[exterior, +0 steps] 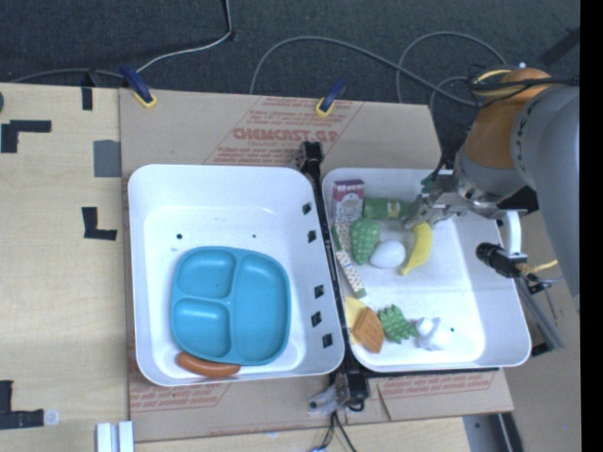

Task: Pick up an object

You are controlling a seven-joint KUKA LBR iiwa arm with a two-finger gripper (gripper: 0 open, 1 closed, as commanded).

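Observation:
The right bin (490, 332) holds several toy foods. A yellow banana (417, 250) lies near its middle, beside a white egg (387, 253) and a bumpy green piece (366, 238). A maroon carton (349, 199) and a green can (382, 207) lie at the bin's far left. My gripper (430, 207) hangs low in the far part of this bin, right over the banana's upper tip; whether it touches the banana is unclear. The grey arm with its orange band (495, 125) comes in from the right.
The right bin's near side holds a yellow wedge (354, 311), an orange waffle (368, 330), a green broccoli (394, 322) and a small white piece (430, 331). The left bin (151, 196) carries a blue divided plate (231, 304) and a sausage (207, 365). Cables cross the dark floor behind.

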